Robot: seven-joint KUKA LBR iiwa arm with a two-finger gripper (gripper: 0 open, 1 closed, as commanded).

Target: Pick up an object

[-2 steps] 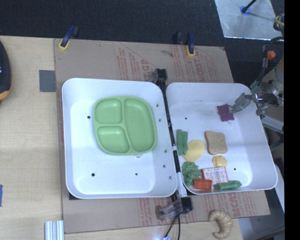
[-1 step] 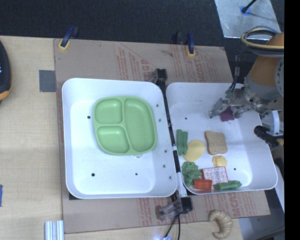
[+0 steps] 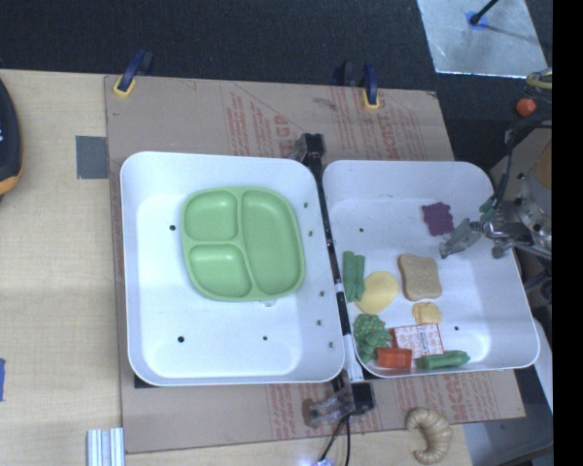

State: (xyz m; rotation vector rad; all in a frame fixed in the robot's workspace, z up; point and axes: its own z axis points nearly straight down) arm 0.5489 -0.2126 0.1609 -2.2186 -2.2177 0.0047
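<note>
Even, fairly bright overhead light falls across the pale wooden worktop and the two shallow white plastic bins. The left white bin shows mild glare on its floor, washing out detail, while soft grey shadows gather along its inner walls. The light green divided plate casts only a faint shadow. The dark floor beyond stays dim. Overall sharpness is modest; small items in the right white bin look soft and slightly blurred.

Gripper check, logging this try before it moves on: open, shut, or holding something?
Gripper: cannot be told; it sits over the right bin, beside the purple piece.
</note>
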